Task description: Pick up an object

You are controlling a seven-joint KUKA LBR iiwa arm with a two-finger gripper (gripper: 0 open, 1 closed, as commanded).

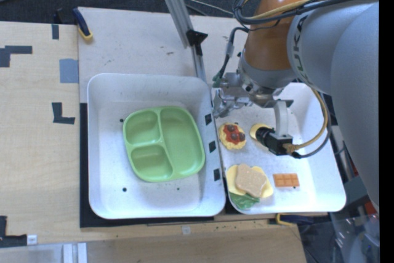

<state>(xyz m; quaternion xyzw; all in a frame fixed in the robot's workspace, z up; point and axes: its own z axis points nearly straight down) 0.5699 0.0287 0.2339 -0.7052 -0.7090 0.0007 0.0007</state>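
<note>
Hovering hand (223, 105), above toy pizza (233, 135)

The big pale grey, smooth-shelled robot arm (345, 52) has rounded, bulky links with a faint dark lettering mark on the casing near the wrist. A glossy orange, dome-shaped band (275, 28) sits above the wrist. Thin black cables (289, 9) loop over the orange dome and run back along the grey shell. Below it is a grey metal wrist block (246, 86) with small fittings and a green spot on its side. A tan cable (317, 129) curves down from it to a black cylindrical part (274, 141).
</note>
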